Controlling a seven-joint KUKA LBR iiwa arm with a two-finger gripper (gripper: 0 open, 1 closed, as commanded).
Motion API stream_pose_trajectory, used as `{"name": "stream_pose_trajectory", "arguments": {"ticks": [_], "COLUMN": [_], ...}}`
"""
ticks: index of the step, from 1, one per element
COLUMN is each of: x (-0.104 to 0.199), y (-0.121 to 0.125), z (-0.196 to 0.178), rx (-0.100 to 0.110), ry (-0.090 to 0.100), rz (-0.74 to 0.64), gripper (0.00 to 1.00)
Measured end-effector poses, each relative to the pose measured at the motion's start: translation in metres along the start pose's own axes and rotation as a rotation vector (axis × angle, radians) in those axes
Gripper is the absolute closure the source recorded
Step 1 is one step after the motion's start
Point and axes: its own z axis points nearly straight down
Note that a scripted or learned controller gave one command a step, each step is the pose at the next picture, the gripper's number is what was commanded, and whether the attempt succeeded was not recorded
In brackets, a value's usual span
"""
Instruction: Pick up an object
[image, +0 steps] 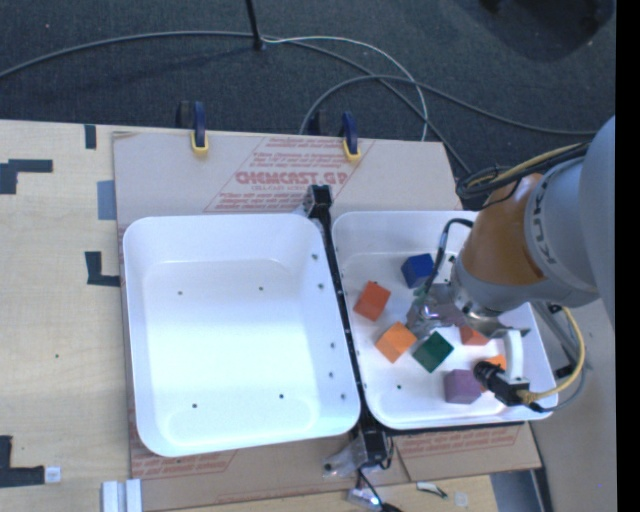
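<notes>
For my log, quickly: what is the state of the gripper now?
Gripper: low in the right bin among the blocks; open or closed cannot be told.

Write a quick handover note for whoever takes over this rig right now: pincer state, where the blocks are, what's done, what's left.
Pincer: low in the right bin, among the blocks; nothing seen gripped.
Blocks, all in the right bin: blue block, red-orange block, orange block, green block, purple block.
Done: arm reached into the bin.
Left: grasp one block and lift it.
</notes>
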Motion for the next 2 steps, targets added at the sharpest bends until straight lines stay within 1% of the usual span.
{"name": "stream_pose_trajectory", "arguments": {"ticks": [1,2], "x": [0.023,0.02], "y": [0.078,0.0], "z": [0.0,0.0], "rx": [-0.001,0.001], "ry": [0.0,0.0], "rz": [-0.003,0.001], "gripper": [0.0,0.0]}}
